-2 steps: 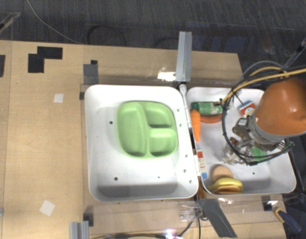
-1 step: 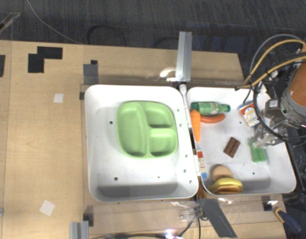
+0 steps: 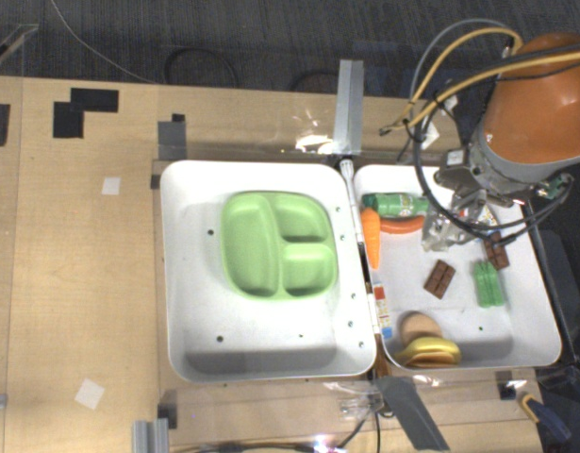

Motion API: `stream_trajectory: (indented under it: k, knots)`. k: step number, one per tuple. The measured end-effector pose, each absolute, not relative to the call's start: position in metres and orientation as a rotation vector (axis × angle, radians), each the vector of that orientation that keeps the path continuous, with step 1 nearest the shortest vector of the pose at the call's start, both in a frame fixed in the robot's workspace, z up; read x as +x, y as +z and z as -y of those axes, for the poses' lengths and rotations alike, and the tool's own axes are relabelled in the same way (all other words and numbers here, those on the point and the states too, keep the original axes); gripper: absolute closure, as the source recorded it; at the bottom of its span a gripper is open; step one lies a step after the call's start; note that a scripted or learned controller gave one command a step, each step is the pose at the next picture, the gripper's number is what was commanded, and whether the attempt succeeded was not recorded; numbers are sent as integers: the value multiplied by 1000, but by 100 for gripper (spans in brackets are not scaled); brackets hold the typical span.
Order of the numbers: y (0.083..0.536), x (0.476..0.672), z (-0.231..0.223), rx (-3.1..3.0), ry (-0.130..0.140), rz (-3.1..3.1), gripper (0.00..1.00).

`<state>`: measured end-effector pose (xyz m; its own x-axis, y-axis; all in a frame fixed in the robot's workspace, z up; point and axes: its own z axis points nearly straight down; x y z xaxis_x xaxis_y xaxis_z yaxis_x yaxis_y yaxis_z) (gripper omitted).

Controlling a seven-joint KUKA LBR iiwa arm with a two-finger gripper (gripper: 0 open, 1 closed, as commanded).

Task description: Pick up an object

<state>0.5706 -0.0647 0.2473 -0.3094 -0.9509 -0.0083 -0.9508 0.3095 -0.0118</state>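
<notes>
While the arm (image 3: 539, 102) hangs over the far side of the right bin (image 3: 544, 333), we read this as the approach step: nothing looks lifted, and a target has yet to be settled. Starting nearest us, in that bin's front corner, we have a yellow banana (image 3: 432, 351) with a tan round thing (image 3: 421, 326) touching it just behind; what that round thing is, we cannot say. A little farther in lies a brown chocolate bar (image 3: 440, 278), flat and well apart from its neighbours, and beside it to the right a green packet (image 3: 488, 284). Farther still, a carrot (image 3: 370, 236) runs along the bin's left wall, with a green bottle (image 3: 393, 202) and an orange piece under it at the far end.

The hand (image 3: 456, 223) sits low between the bottle and the packet, tangled in cables, and we cannot tell how wide it stands or whether it has anything in it. A second small brown piece (image 3: 497, 255) peeks out just beside it, partly covered.

Over in the left bin (image 3: 190, 347), a green divided tray (image 3: 275, 243) lies alone on the white floor.

Next, we judge, the hand needs to line up squarely over one free-lying object, the chocolate bar or the packet being the easiest picks, then drop and close. The orange band and wrist hide the bin's far right corner, and the tabletop (image 3: 73, 281) beyond is cut off.
</notes>
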Motion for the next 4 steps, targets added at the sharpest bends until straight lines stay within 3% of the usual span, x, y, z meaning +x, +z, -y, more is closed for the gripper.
stream_trajectory:
  k: [1, 2, 3, 4]
  knots:
    - [224, 620, 126, -2530, -5, -1852, 100]
    - [236, 530, 197, -2657, -9, -1674, 100]
    - [229, 552, 195, -2885, -5, -1234, 100]
    - [167, 523, 190, -3001, -2, -920, 100]
